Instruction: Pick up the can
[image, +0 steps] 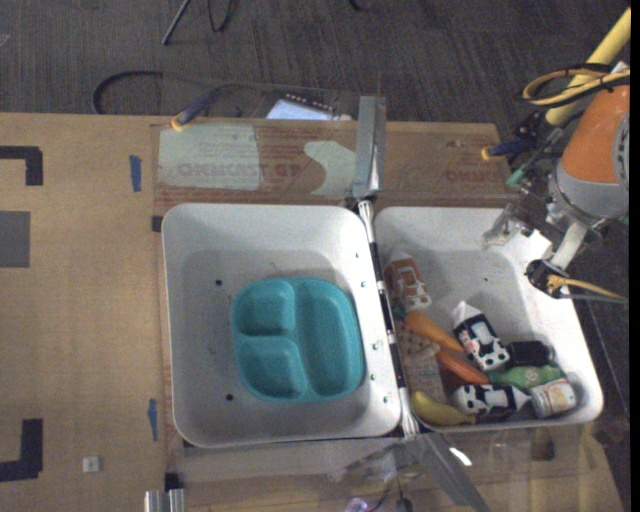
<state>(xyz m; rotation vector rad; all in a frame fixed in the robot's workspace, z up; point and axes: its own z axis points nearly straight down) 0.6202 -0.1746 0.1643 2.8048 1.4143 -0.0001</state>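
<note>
The task looks barely begun. The small cylindrical can with a brown-and-white label (405, 281) lies on its side in the upper-left part of the right-hand shallow white bin (470, 258), close against the wall that divides the two bins, with nothing gripping it. The grey arm's gripper (520, 226) hangs at the upper-right corner of that same bin, well apart from the can, and from this angle I cannot tell whether it is open or closed; nothing can be seen held in it. Below the can, toward the lower middle of the frame, sits a crowded heap: an orange carrot (436, 331), a black-and-white cow-patterned carton (480, 341), a yellow banana (440, 410) and a green bottle (528, 377). The can lies just clear of this clutter at its upper edge. The left-hand white bin (200, 250) holds a teal divided plastic plate (297, 338). Approach, descent, grasp and lift all appear left to do.
</note>
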